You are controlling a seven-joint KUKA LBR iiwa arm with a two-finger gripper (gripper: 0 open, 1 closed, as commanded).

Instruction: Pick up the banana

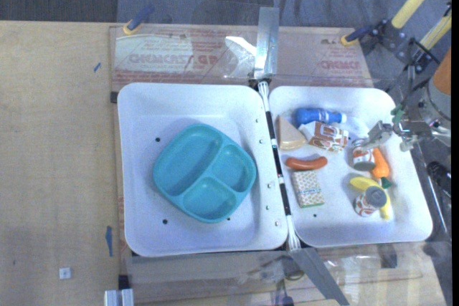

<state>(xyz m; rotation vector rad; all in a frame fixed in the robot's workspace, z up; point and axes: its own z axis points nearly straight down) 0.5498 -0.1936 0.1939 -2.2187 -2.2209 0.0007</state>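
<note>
The banana (362,184) is yellow and lies in the front right part of the right bin (409,229). A small round can (368,203) rests against its middle and hides part of it. My gripper (393,135) hangs over the bin's right side, behind the banana and above a carrot (381,163). Its fingers stand apart with nothing between them, so it is open and well clear of the banana.
The right bin also holds a blue bottle (319,116), a tan wedge (288,134), a brown-and-white packet (328,136), a sausage (306,162), a patterned square (308,188) and a red can (361,154). A teal divided plate (206,172) sits in the left bin (136,118).
</note>
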